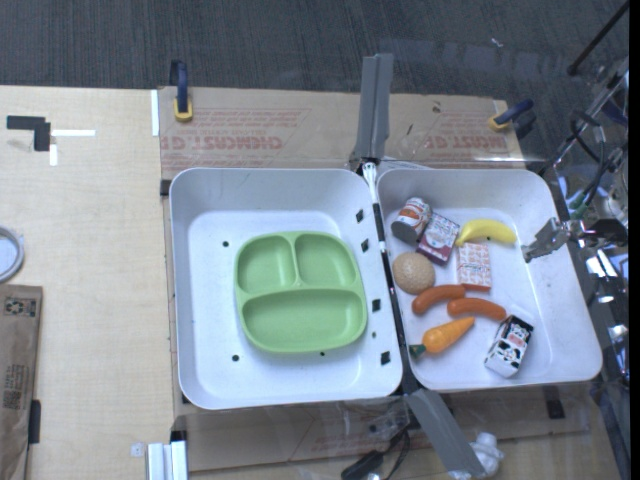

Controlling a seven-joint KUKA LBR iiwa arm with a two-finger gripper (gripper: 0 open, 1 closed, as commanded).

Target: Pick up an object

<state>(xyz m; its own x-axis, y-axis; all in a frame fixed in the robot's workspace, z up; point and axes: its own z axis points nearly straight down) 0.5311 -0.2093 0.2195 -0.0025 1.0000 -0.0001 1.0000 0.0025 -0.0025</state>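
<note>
Camera view: left bin (195, 298) holds green divided plate (300, 292), likely the drop spot. Right bin (560, 298) clusters pick candidates: sausages (460, 301), carrot (445, 336), banana (486, 231), milk carton (509, 346), bun (411, 272). Gripper (543, 240) sits at right bin's edge near banana, holding nothing; open or closed, can't tell.

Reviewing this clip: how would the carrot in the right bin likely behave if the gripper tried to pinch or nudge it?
The carrot tapers to a point, so fingers would probably slide toward the thin end. Its rounded body suggests it may roll or pivot when nudged. It looks like smooth toy plastic, likely stiff and light. It lies close below a sausage, which a push might disturb.
</note>
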